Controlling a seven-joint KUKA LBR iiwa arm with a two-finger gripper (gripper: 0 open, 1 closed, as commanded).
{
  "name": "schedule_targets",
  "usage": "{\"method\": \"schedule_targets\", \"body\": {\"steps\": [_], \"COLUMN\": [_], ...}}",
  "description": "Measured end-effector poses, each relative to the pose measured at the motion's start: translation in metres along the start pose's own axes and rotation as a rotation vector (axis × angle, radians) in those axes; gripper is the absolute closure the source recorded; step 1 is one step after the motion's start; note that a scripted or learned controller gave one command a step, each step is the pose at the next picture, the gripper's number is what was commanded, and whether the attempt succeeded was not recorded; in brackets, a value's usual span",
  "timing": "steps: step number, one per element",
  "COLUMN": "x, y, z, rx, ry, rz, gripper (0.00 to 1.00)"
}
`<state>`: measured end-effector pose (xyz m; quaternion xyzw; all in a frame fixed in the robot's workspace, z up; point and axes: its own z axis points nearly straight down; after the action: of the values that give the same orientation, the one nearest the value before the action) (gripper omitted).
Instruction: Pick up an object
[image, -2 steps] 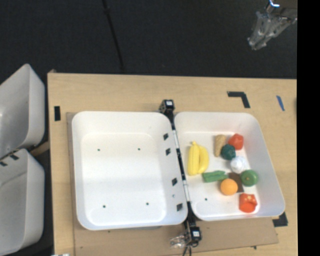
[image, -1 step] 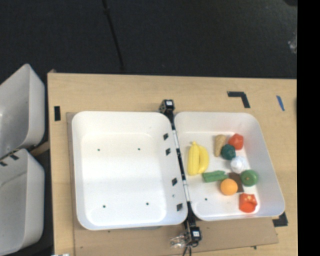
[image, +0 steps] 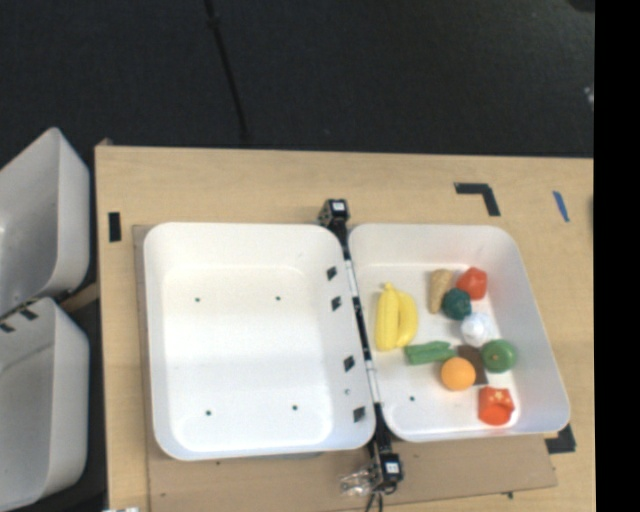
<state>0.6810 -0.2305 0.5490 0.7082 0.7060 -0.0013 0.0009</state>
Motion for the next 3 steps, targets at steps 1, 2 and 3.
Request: {"method": "schedule_targets", "body": {"steps": [1, 2, 3], "x": [0.001, 0.001, 0.001], "y": [-0.015, -0.031, -0.020], "z": [-0.001, 0.000, 0.000], "rx": [-0.001, 0.000, -0.002], "ry": [0.001, 0.002, -0.001], "rz": [-0.001, 0.000, -0.004], "gripper": [1.00, 1.00, 1.00]}}
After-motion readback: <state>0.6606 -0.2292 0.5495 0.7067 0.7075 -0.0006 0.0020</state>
